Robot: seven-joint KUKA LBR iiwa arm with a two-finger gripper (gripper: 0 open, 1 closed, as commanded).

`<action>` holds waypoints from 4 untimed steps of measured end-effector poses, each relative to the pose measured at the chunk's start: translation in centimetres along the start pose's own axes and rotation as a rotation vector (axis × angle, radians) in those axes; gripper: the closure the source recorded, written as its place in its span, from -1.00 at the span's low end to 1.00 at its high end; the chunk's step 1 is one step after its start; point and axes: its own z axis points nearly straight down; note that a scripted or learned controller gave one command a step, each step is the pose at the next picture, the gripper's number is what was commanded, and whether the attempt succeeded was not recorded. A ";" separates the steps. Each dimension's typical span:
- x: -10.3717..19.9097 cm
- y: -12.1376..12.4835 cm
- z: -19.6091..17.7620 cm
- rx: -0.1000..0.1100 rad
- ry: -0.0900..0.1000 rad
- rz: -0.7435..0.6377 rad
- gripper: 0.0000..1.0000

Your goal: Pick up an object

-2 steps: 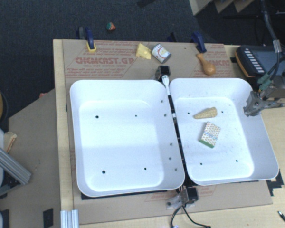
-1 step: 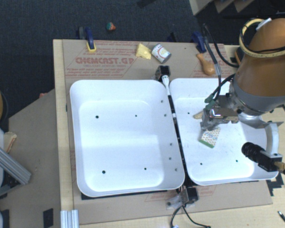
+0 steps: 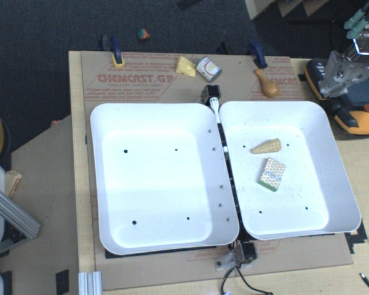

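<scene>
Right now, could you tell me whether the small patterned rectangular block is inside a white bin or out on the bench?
Inside: the patterned block lies on the right bin's floor, below a tan cone.

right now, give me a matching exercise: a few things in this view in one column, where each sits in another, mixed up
Things:
1. cone-shaped piece
2. patterned sponge block
3. yellow wedge
4. brown pear-shaped piece

Places:
A. on the board behind the left bin
B. in the right bin, nearer the front
C. on the board behind the right bin
D. in the right bin, nearer the back

Pairs: 1-D, 2-B, 3-A, 4-C
</scene>
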 end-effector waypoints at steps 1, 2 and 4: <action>7.1 3.7 10.4 0.031 -0.001 -0.006 1.00; 17.5 3.6 17.0 0.031 0.000 -0.010 1.00; 21.9 1.0 15.6 0.023 0.004 -0.016 1.00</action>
